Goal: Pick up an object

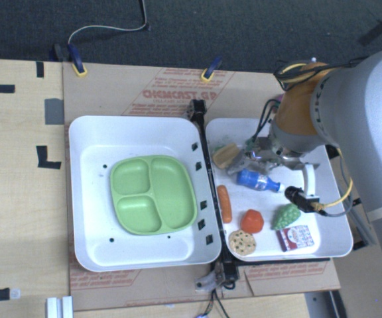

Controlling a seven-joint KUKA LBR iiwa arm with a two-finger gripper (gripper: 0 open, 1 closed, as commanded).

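The right bin [337,244] holds several small things: a blue bottle [257,180], a tan bread-like piece [225,154], an orange carrot [225,203], a red tomato [253,220], a cookie [242,242], a green leafy piece [287,215] and a red and white packet [296,237]. My gripper [258,158] hangs low in this bin, just above the blue bottle and right of the tan piece. The wrist hides how the fingers stand. Nothing is visibly held.
The left bin [88,177] holds a green divided plate [154,194]. The grey arm with its orange band [300,108] covers the right bin's far right corner. Black cables [323,201] loop over that bin's right side. Cardboard lies under both bins.
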